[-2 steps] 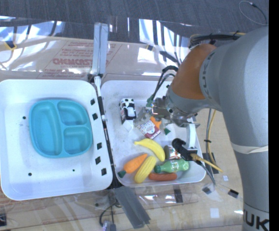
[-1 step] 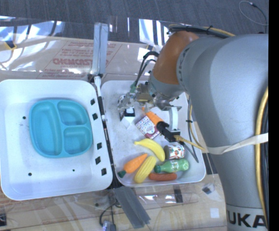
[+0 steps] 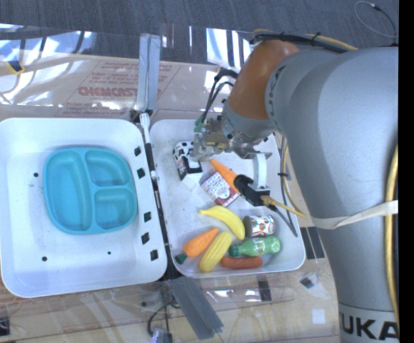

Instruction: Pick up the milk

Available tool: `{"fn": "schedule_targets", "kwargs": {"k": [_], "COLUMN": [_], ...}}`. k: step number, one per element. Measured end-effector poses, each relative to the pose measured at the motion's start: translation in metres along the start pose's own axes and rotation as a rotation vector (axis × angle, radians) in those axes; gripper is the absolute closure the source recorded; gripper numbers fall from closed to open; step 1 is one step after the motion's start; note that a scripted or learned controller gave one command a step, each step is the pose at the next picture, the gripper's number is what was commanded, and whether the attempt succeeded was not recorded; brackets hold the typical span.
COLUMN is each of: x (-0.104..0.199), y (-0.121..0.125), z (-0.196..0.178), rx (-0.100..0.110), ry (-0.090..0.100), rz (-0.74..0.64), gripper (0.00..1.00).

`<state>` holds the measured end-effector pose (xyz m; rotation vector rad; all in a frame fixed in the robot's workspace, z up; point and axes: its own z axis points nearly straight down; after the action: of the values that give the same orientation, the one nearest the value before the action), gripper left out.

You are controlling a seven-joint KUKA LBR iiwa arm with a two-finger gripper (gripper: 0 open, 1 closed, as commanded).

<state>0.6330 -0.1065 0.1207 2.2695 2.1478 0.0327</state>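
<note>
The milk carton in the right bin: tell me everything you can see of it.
The milk is a small carton with a black-and-white cow-patch print, apparently cardboard or plastic. It lies in the right bin, near the upper left corner beside the divider wall. The claw hovers just to its right, seemingly not gripping it. A small pink carton lies nearby, apart from it.

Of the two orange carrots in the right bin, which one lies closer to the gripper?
The orange toy carrot just below the gripper, beside the red-and-white carton. The other orange carrot lies near the bin's front edge, beside the yellow corn cob.
</note>
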Motion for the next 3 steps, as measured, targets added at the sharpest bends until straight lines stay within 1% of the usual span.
{"fn": "schedule_targets", "kwargs": {"k": [1, 2, 3], "x": [0.0, 0.026, 0.084], "y": [-0.001, -0.034, -0.009], "z": [0.001, -0.072, -0.07], "rx": [0.002, 0.029, 0.03], "ry": [0.0, -0.006, -0.004], "rz": [0.0, 0.13, 0.075], "gripper": [0.0, 0.0, 0.0]}}
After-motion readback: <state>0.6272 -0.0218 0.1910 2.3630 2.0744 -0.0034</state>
